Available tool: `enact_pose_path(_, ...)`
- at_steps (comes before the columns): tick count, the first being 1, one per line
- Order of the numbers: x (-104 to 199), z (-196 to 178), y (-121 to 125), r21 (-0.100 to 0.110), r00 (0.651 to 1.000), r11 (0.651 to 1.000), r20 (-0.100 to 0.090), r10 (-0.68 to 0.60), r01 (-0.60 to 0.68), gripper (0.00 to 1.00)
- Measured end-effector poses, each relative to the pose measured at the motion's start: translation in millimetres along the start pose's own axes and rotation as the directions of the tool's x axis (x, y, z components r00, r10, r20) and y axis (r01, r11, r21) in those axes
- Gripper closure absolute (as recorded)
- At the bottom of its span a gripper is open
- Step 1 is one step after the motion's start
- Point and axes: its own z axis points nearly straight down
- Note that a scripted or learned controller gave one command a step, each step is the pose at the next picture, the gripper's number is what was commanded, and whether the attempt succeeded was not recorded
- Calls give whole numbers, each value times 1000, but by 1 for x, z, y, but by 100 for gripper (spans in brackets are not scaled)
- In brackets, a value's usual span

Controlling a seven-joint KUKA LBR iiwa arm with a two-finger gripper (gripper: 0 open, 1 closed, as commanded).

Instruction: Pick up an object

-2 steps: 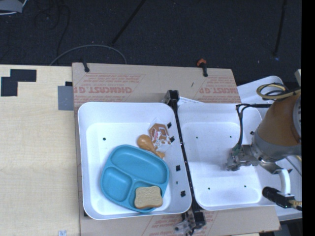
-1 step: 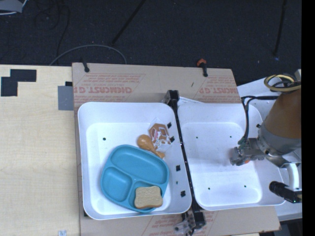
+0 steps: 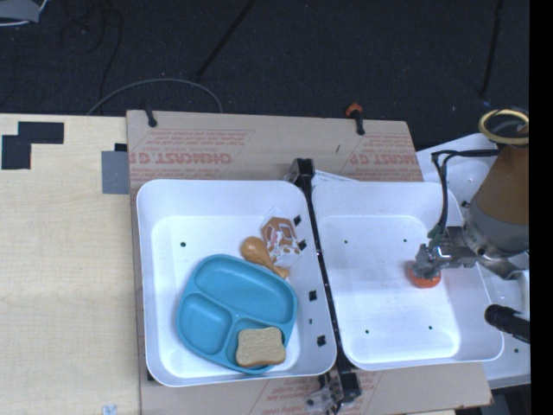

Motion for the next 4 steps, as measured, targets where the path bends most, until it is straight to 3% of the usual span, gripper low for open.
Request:
enact_pose_path(1, -4, -50, 10, -1, 1000, 1000, 1, 0, 0, 100)
enact_pose_path(4, 152, -64, 6, 6, 1000, 1000, -2, -3, 3, 100)
